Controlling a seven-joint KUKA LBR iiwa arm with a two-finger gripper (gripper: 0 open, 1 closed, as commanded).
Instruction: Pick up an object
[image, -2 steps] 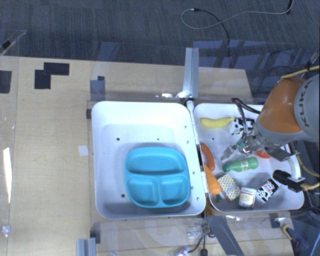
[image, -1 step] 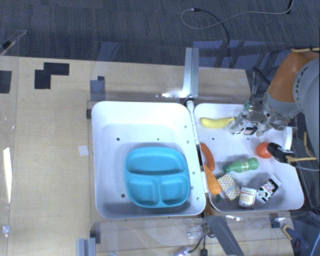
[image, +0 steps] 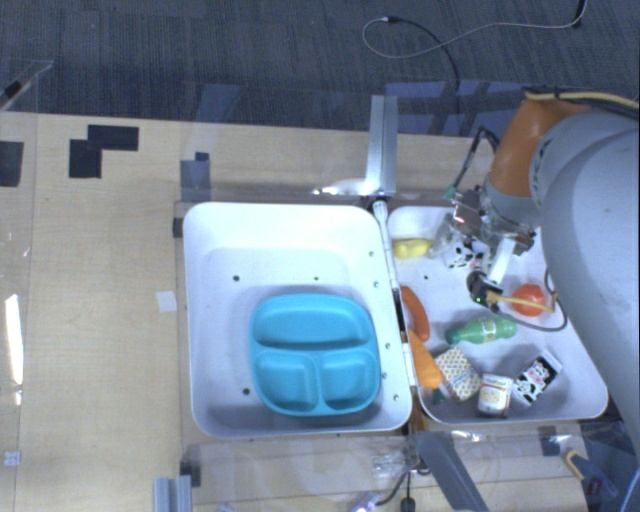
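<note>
My gripper (image: 463, 248) hangs low over the back of the right bin (image: 585, 390), under the orange-banded wrist. Right beside it, to the left, lies a small yellow object (image: 411, 247). A red-orange ball (image: 533, 298) and a green bottle (image: 482, 329) lie just in front of it. Along the bin's left wall are a red sausage (image: 416, 312) and an orange carrot (image: 426, 367). At the front sit a checkered packet (image: 459, 372), a small can (image: 492, 393) and a black-and-white carton (image: 537, 378).
The left bin (image: 220, 250) holds a blue divided plate (image: 315, 352) toward its front. A metal divider rail (image: 392, 290) separates the two bins. The grey arm covers the right bin's right side.
</note>
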